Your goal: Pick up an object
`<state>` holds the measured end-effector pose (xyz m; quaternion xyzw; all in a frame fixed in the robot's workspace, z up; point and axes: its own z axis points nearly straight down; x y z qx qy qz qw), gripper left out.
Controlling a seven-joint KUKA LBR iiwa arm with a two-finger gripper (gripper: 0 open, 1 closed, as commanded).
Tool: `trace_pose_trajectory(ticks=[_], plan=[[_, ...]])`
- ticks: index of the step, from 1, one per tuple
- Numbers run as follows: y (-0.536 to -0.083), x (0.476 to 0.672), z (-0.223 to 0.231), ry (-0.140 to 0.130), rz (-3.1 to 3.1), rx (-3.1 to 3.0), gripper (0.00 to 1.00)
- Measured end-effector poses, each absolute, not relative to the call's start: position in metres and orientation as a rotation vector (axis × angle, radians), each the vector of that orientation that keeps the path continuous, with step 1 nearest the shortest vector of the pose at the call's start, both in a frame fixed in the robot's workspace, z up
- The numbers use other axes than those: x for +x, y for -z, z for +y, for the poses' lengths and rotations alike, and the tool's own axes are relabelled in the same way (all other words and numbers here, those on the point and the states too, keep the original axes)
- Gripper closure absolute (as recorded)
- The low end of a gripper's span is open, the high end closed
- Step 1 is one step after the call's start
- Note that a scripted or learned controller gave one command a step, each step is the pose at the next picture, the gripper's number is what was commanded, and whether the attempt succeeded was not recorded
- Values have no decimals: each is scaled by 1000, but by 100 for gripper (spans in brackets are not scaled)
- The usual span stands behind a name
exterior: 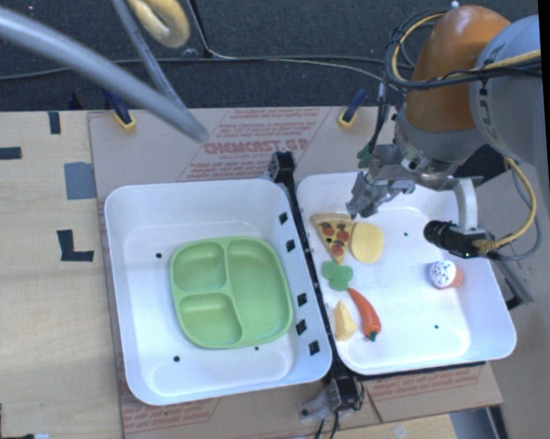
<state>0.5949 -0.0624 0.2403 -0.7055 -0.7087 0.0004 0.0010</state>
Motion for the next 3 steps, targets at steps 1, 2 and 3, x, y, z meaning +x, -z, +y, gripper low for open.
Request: trace_pose_trajectory(ticks=[1,2,3], plan=[[-226,581,-13,-3,-2225,-2214,100],[-235,563,38,-1,-2227,-2212,100],[-239,551,92,0,-2228,-2211,100]])
